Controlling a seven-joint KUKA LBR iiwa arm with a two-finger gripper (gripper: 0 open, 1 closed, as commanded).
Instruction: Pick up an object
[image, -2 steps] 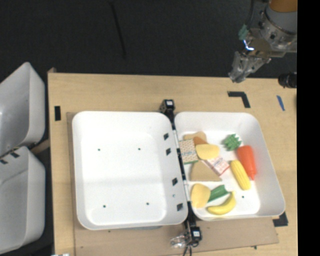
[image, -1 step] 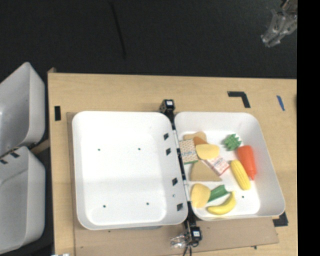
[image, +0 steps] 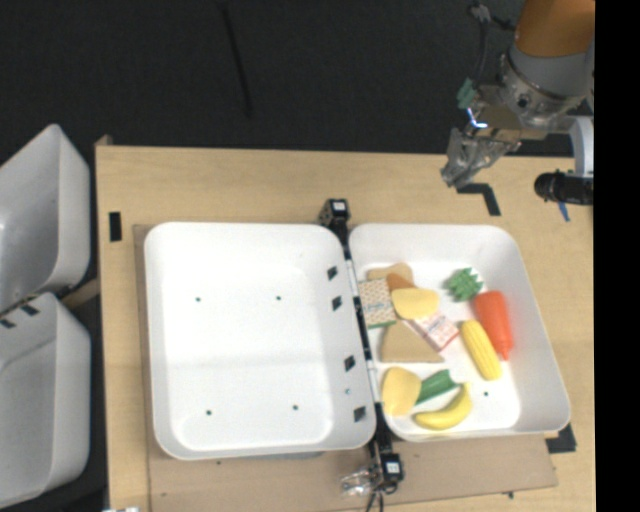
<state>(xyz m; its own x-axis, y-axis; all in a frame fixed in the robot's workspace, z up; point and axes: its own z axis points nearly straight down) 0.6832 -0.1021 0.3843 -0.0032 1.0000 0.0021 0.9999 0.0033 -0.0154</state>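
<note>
Now — jaws (image: 466, 172) above bench | carrot (image: 494, 320) well apart, right bin (image: 530, 300)

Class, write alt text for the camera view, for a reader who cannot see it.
A gripper hangs above the bench behind the right bin, which holds toy food including a carrot, corn and banana. The left bin sits beside it.

1. Two white bins (image: 240, 240) are sitting on a pale tan wooden bench (image: 250, 185).
2. An orange carrot (image: 495, 320) is lying beside a green broccoli piece (image: 462, 284).
3. A yellow corn cob (image: 480, 349) and a yellow banana (image: 445, 412) are showing alongside a green pepper (image: 436, 385).
4. A beige checkered cracker (image: 375, 301) is touching a pale yellow piece (image: 415, 302).
5. The grey arm (image: 545, 65) is wearing an orange band (image: 555, 25).
</note>
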